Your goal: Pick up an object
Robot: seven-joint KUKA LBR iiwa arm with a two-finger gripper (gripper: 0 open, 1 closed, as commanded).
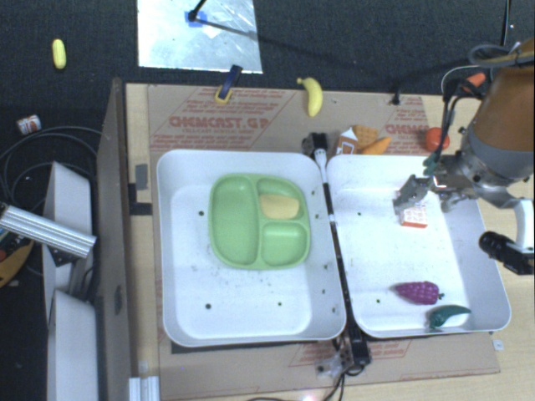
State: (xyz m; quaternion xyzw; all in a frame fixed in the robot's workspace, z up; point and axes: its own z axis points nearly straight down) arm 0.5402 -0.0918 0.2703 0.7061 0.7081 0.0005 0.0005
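Observation:
In the right bin a small white and red carton lies near the upper middle. My gripper is directly above it, touching or just over its top edge; the grey and orange arm comes in from the right. A purple bunch of grapes lies toward the bin's front, with a teal object beside it at the front right corner.
The left bin holds a green divided plate with a yellow item in one section. Behind the bins on the cardboard lie a banana, an orange carrot-like piece and a red ball.

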